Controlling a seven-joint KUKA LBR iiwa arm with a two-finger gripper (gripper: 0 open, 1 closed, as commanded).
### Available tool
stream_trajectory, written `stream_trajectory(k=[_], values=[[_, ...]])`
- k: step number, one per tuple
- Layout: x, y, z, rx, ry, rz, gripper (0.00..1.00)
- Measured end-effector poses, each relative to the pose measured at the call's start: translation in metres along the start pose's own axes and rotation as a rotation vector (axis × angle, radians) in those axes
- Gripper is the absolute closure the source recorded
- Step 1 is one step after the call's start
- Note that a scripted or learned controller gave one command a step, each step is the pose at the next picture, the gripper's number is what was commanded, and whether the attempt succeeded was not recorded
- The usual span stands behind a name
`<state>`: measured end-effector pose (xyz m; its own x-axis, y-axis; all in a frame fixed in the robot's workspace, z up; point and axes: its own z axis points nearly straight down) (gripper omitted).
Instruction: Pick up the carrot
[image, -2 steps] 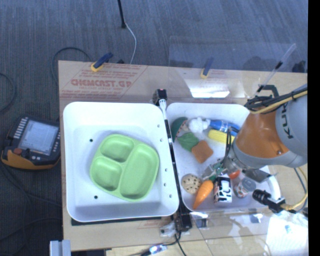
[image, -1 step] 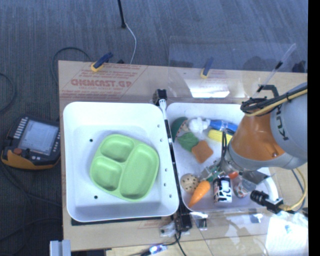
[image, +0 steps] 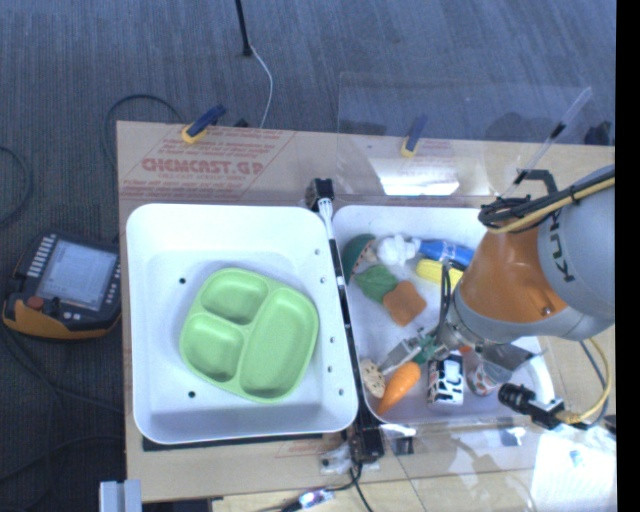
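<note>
Found the carrot lying in the right bin, low in the camera view and close to that bin's left wall, tilted with its thick end up and to the right. Saw the gripper reaching down just above the carrot's upper end, beneath the orange band of the arm, which came in from the right and hid much of the bin's middle. Could not tell whether the pincer stood spread or pressed together, nor whether it touched the carrot; saw nothing plainly pinched in it. Noted a small beige perforated piece just left of the carrot, against the bin wall, and a black-and-white carton just to its right, upright. Noted, higher in the same bin, an orange-brown block, a dark green item touching its upper left, and beyond these a white lump, a blue item and a yellow one crowded together near the far wall. Saw in the left bin a light green divided plate, lying flat near the middle, well apart from the carrot. Saw off the bench, to the left on the carpet, a handheld pendant with a grey screen and an orange underside.
</note>
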<state>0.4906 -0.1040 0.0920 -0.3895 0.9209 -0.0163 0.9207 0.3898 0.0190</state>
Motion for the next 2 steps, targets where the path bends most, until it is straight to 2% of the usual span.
stream_trajectory(k=[1,2], values=[[-0.0004,0.0013,-0.0114,-0.002,0.000,0.002,1.00],[-0.0001,0.0012,-0.0113,-0.002,0.000,0.002,0.00]])
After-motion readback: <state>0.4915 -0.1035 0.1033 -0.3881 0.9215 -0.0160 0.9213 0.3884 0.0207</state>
